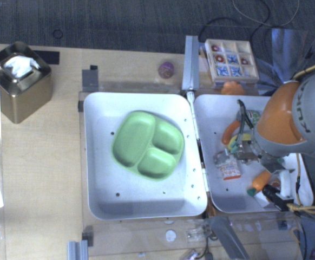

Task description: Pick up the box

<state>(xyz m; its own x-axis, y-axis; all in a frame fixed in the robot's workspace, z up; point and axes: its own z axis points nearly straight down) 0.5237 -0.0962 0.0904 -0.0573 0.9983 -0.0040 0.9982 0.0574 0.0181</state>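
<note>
A small white box with red print (229,170) lies flat in the right bin (222,199), near its left-centre. My gripper (235,153) hangs low over that bin, just above and behind the box, at the end of the grey and orange arm (279,121) coming from the right. Its tips sit among several small items, and the wrist blocks much of them. The box lies on the bin floor with no finger visibly around it.
A green divided plate (148,144) fills the middle of the left bin (100,199). Around the gripper lie an orange stick (230,129), a yellow-green piece (234,141) and an orange-green item (258,181). A game board (231,60) and a purple ball (166,69) sit behind the bins.
</note>
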